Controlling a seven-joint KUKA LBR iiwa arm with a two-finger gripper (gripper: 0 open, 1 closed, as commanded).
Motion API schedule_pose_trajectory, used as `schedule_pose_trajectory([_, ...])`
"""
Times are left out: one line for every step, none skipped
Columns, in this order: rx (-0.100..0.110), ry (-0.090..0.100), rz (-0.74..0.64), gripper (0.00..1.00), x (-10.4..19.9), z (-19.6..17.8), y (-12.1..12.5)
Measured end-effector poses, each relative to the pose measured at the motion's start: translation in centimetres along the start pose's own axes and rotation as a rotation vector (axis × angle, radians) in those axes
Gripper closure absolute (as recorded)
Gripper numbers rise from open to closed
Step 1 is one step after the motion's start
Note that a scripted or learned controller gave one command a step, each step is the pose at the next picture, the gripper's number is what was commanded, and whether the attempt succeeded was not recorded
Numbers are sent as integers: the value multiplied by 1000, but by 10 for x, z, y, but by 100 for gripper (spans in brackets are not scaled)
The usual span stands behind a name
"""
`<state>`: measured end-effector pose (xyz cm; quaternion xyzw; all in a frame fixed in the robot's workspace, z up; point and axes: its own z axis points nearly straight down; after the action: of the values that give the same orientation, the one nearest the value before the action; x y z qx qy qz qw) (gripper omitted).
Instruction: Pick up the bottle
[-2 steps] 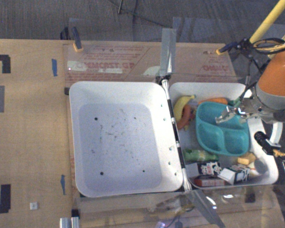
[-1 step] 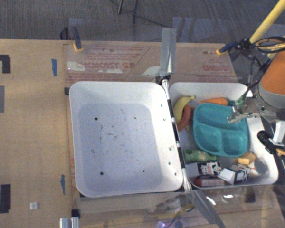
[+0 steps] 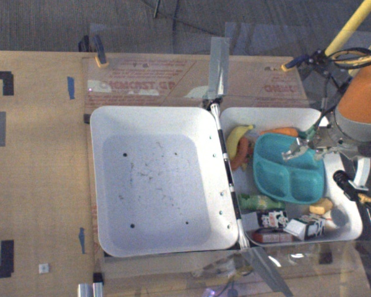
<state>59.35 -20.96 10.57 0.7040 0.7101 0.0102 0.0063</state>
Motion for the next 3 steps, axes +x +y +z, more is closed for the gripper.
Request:
schedule_pose_trajectory([-8, 7, 86, 0, 0, 6, -4])
schedule_pose_trajectory([-3, -9, 90, 100, -6, 0, -7])
schedule_pose_trajectory([-4, -14, 377, 100, 5, 9, -28])
